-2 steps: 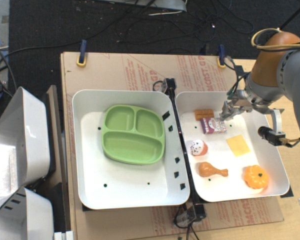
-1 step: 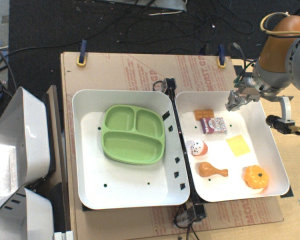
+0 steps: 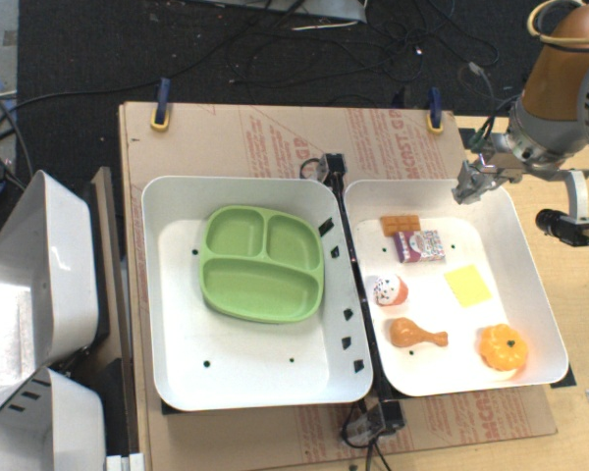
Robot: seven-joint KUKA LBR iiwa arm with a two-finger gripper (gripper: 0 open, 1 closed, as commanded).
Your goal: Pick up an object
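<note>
a: item one, gripper (image 3: 470,190). position?

b: at the far right corner of the right bin (image 3: 530,263), over its rim, hanging from the grey-and-orange arm (image 3: 560,77). nothing sits between it and the bin floor that i can make out. whether it is spread or closed, i cannot tell; it is small and dark against the rim. it carries no object as far as the view shows.

a: nearest items to it?

b: orange wafer block (image 3: 401,226), near the bin's far wall, apart from the gripper. touching its near edge, a small purple-and-white carton (image 3: 421,246).

a: further out?

b: yellow flat square (image 3: 467,286), mid-bin, lying flat. white round toy with red marks (image 3: 387,289), close to the left wall. orange drumstick (image 3: 416,335), lying on its side. orange pumpkin (image 3: 501,347), near right corner. all six rest on the bin floor, apart from one another save the wafer and carton.

a: left bin (image 3: 177,361)?

b: one green divided plate (image 3: 263,264), three compartments, nothing in them.

a: task status?

b: pick not made. every candidate lies in the right bin, untouched. judged remaining: choose one, come down over it, close, lift. the wafer or carton look the shortest reach; the flat square looks the hardest to pinch.
</note>
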